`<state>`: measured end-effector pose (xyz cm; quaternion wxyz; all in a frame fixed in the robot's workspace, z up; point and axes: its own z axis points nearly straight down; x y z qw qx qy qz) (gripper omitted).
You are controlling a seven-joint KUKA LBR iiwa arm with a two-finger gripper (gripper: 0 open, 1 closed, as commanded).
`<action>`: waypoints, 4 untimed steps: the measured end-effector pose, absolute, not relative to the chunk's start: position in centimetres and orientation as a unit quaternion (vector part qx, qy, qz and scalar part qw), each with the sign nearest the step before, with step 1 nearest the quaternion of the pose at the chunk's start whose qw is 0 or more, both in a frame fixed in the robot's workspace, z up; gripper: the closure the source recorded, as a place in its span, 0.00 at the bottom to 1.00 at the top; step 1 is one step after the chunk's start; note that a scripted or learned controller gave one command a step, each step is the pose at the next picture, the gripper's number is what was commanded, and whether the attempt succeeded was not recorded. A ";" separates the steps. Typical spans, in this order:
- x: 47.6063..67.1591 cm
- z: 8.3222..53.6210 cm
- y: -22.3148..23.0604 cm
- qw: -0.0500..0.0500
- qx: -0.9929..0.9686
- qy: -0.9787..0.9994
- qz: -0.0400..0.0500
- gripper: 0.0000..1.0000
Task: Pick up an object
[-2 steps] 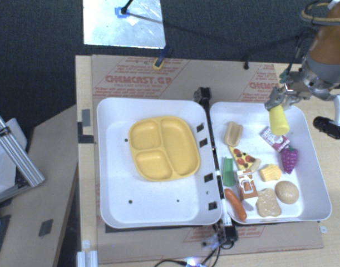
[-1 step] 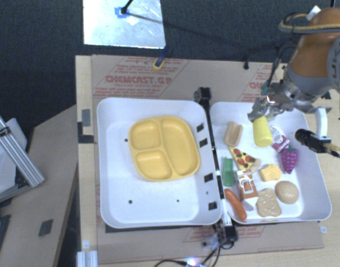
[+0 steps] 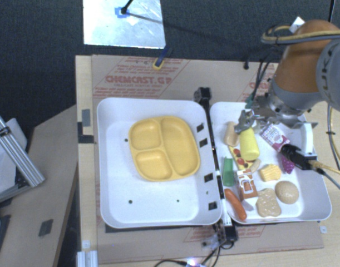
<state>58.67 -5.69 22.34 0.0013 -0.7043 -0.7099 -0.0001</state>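
Yellow and cylindrical, a toy block (image 3: 249, 144) is lying in the right bin (image 3: 320, 204) with its long axis running roughly up the view, directly below and touching the gripper (image 3: 246, 119), whose fingers are hanging over its upper end, their spread impossible to tell.

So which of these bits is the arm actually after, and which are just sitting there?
Part of the job:
gripper
toy foods in the right bin: yellow cylinder, carrot, cheese wedge, bread roll

Just lying about:
yellow divided plate
left bin
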 end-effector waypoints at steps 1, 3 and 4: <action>57.6 21.4 -3.8 0.001 -0.705 -0.710 0.000 1.00; 57.7 21.4 -4.1 -0.001 -0.705 -0.709 0.000 1.00; 57.1 21.5 -4.1 0.000 -0.706 -0.708 0.000 1.00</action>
